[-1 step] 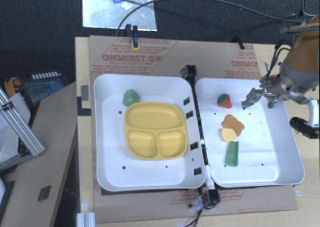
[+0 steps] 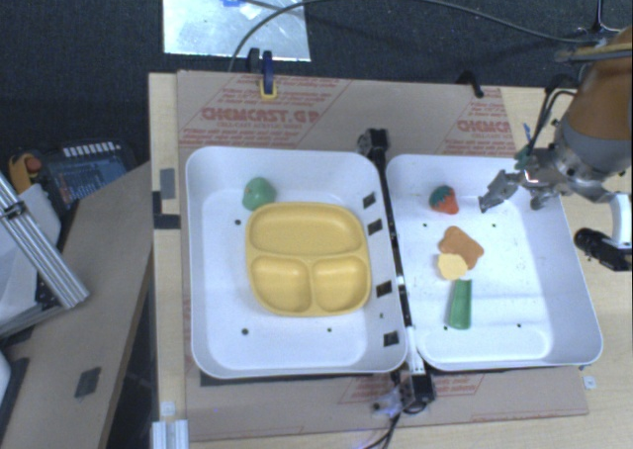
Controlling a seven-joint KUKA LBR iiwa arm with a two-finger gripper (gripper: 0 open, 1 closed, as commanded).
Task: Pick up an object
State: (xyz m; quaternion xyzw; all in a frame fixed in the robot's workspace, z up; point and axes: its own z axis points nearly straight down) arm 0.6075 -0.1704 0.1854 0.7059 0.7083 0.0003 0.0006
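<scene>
Hovering over the right bin [image 2: 564, 269], our gripper [image 2: 499, 195], jaws seemingly apart and empty, sits just right of the red-orange piece [image 2: 444, 199].

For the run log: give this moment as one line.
gripper: over right bin, nothing held | nearest: red-green toy | left bin: yellow tray | pick: not done
</scene>
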